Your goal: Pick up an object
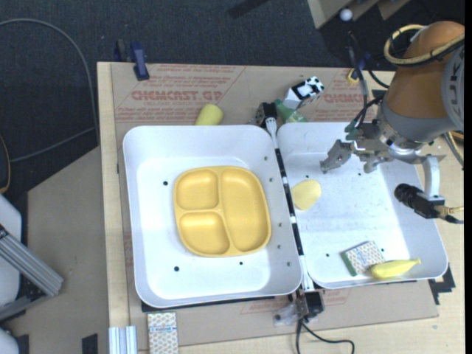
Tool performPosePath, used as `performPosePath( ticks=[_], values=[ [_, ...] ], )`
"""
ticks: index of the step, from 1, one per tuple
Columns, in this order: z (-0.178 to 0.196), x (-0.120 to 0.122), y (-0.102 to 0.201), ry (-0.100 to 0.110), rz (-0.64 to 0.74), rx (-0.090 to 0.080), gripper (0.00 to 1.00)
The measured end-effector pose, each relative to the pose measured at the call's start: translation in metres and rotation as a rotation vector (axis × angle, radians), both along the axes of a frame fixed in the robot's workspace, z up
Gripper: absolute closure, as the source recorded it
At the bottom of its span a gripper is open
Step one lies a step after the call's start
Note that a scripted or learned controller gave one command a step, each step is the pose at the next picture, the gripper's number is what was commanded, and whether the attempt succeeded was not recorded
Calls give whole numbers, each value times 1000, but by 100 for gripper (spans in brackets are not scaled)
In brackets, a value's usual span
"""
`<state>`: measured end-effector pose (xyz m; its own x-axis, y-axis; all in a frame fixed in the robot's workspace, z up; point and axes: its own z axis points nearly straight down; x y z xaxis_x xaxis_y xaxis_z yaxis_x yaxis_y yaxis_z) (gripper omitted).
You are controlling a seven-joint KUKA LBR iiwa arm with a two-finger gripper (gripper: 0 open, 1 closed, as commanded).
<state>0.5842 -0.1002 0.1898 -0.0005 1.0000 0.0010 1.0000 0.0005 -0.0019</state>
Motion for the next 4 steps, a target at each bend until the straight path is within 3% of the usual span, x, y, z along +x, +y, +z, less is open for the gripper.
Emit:
performPosePath(
  ticks=[1, 2, 3, 4],
  values=[
    [-96, -4, 7, 0, -2, 0, 0],
    [-105, 6, 3, -3, -1, -1, 0],
    [-105, -7, 6, -1, -2, 0, 0],
    [-105, -2, 8, -3, -1, -1, 0]
  ],
)
